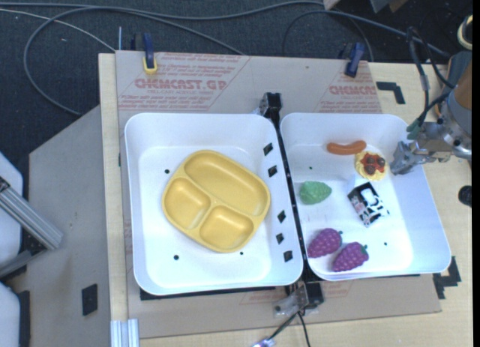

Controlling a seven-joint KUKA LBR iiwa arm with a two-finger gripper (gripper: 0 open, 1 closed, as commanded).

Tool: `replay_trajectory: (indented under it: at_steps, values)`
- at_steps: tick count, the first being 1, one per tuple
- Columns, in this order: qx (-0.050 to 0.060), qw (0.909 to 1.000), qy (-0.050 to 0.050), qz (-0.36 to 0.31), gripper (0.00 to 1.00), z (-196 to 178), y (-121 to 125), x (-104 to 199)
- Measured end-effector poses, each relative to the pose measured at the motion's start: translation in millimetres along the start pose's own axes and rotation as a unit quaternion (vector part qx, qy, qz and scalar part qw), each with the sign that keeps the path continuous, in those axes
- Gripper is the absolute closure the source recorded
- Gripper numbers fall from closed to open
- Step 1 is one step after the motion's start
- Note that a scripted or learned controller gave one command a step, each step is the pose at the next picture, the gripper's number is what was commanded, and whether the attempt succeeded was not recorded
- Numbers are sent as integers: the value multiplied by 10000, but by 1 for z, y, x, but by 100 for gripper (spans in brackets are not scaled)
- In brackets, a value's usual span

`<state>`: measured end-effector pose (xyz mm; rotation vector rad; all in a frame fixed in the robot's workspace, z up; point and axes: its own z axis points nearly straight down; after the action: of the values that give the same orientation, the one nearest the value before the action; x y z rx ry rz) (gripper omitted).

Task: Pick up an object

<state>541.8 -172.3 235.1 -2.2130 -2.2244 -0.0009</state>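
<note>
The right bin (420,210) holds several small toy foods. An orange sausage (346,146) lies at the back, with a small pizza slice (370,165) just in front of it. A green lump (315,192) sits near the bin's left wall. A black-and-white block (365,204) lies in the middle. Two purple grape bunches (325,242) (350,255) rest at the front. My gripper (406,161) hangs at the bin's right rim, just right of the pizza slice, with nothing seen between its fingers.
The left bin (146,188) carries a yellow divided plate (217,199). A black divider with clips (279,180) runs between the bins. Blue clamps (149,53) (352,58) hold the board at the back. Cables cross the dark floor behind.
</note>
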Motion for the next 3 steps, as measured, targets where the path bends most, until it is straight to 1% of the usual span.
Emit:
replay_trajectory:
  at_steps: [1,2,3]
  values:
    - [-7,10000,-2,-5,100,-2,6,49]
    - [-7,10000,1,-8,100,-9,6,100]
    - [-2,10000,5,-13,100,-14,-1,158]
